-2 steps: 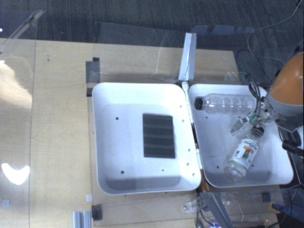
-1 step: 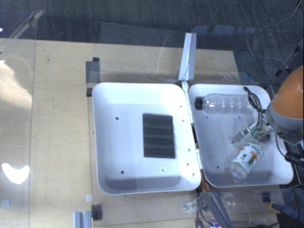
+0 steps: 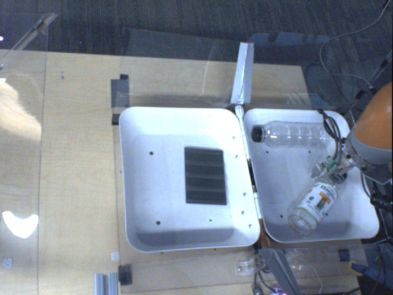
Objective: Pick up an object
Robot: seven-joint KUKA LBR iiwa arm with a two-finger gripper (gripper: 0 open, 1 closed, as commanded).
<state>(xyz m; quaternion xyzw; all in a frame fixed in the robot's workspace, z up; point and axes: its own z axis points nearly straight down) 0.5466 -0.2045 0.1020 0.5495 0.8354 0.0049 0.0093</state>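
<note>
Two white bins sit side by side on the bench (image 3: 73,183). Left bin (image 3: 141,165) holds a dark ribbed rectangular pad (image 3: 206,175), lying flat near its centre. Right bin (image 3: 270,214) holds two clear plastic bottles. Empty bottle (image 3: 291,133) lies on its side along the far wall, dark cap pointing left. Labelled bottle (image 3: 313,206) lies tilted in the near right part, cap end up-right, base toward the near wall. End effector (image 3: 331,168) sits just above the labelled bottle's cap end, close to or maybe touching it; blurred, so its finger state cannot be told. Arm (image 3: 374,128), with its orange band, enters from the right edge.
</note>
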